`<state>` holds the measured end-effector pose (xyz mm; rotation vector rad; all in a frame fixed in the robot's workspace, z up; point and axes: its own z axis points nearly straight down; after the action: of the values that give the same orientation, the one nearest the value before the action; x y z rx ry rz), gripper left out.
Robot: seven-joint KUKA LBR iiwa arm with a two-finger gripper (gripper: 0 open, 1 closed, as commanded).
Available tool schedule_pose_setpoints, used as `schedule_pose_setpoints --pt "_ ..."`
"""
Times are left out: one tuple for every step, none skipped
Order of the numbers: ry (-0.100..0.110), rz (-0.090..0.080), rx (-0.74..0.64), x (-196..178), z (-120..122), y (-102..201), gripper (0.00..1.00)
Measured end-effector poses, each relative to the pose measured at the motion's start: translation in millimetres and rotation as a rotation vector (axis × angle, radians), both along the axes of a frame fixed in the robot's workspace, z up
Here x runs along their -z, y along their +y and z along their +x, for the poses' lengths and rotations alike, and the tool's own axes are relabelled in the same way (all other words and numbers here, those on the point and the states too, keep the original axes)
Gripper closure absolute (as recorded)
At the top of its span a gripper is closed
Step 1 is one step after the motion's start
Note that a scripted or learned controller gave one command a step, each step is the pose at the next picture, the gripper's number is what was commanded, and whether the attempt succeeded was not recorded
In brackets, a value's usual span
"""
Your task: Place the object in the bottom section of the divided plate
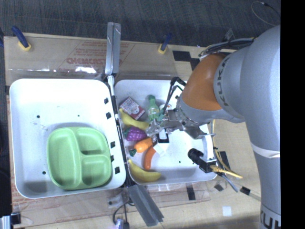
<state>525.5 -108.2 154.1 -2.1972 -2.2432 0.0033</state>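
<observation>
You have two shallow white bins side by side on the counter (pixel 57 46). In the left white bin (pixel 28 99) lies the light green divided plastic plate (pixel 78 157), flat toward the near edge, with one long section on its left and two smaller ones on its right; nothing rests in any section. The right white bin (pixel 186 168) holds the toys, bunched along its left side: a small red and white carton (pixel 132 108) at the far end, a clear green-capped bottle (pixel 152 107) just beside it, a yellow banana (pixel 132 121) below the carton, a purple bunch of grapes (pixel 135 135) under that, an orange carrot-like piece (pixel 141 145), an orange curved pepper-like piece (pixel 148 157) and a second yellow banana (pixel 143 174) by the near wall. The grey arm with the orange band (pixel 209 87) reaches in from the right, and your hand (pixel 157 128) sits low over the pile, just beside the grapes and the carrot-like piece. You cannot tell whether the hand is spread or pressed together, nor whether it pinches anything.
</observation>
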Motion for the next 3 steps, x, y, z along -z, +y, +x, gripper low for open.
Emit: schedule_pose_setpoints --pt "0.0 0.001 -0.114 -37 -7 92 1.0" --pt "0.003 0.0 -0.112 -36 -24 190 1.0" --pt "0.003 0.0 -0.111 -36 -24 190 0.0"
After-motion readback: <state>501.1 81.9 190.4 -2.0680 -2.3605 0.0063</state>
